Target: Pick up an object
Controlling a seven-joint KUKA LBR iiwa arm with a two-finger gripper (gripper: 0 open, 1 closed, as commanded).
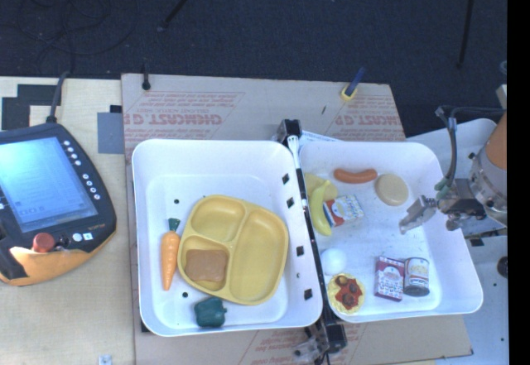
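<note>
My gripper (416, 214) hangs over the right side of the right bin (451, 181), with nothing visibly held. Just left of it lie a round beige bun (392, 189) and a sausage (356, 175). A red box (389, 278) and a small can (416, 276) stand nearer the front, below the gripper. A banana (319, 202), a small red-and-white carton (344, 209), a white egg (333, 260) and a little plate of red food (346, 291) sit along the bin's left side.
The left bin (157, 165) holds a yellow divided tray (257, 239) with a brown toast (205, 266) in it, a carrot (169, 258) and a green pepper (210, 313). A teach pendant (50, 202) lies at far left. Cardboard (215, 111) lies under both bins.
</note>
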